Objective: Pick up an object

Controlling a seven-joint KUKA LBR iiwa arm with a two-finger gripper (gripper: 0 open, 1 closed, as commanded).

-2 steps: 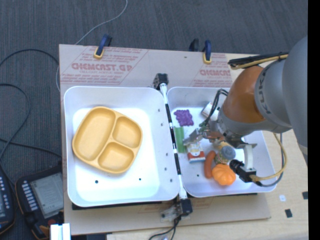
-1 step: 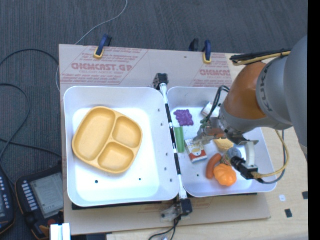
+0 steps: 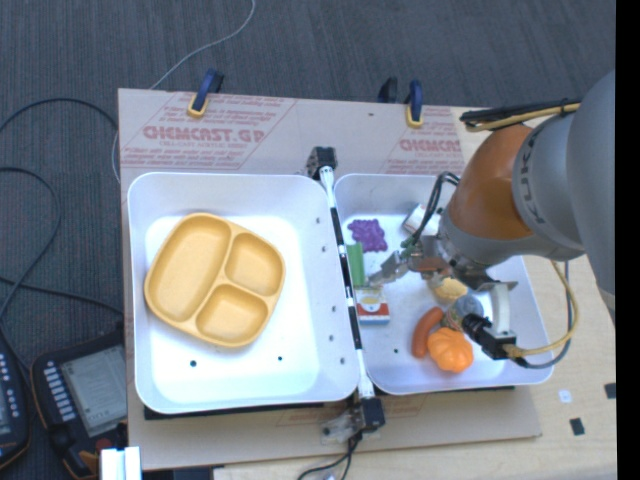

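Gripper (image 3: 440,268) is hovering low inside the right bin (image 3: 395,368), beside the yellowish toy (image 3: 450,289); cannot tell how the fingers are standing. Nearby are lying an orange pumpkin (image 3: 452,351), a carrot-like piece (image 3: 425,330) and purple grapes (image 3: 368,234). Likely light, hard, slippery plastic; best pinched across the narrow middle. Yellow tray (image 3: 214,278) is sitting in the left bin (image 3: 160,388).

A robotics lab or test cell. A grey industrial arm (image 3: 560,183) with an orange band reaches over a plywood counter (image 3: 200,133) stamped with lettering, held by blue clamps (image 3: 207,88) at its far edge. Two white bins (image 3: 140,268) sit side by side on it. Loose black cables (image 3: 30,228) trail over grey carpet (image 3: 80,38), and a control pendant (image 3: 85,388) lies off the counter's near-left corner.
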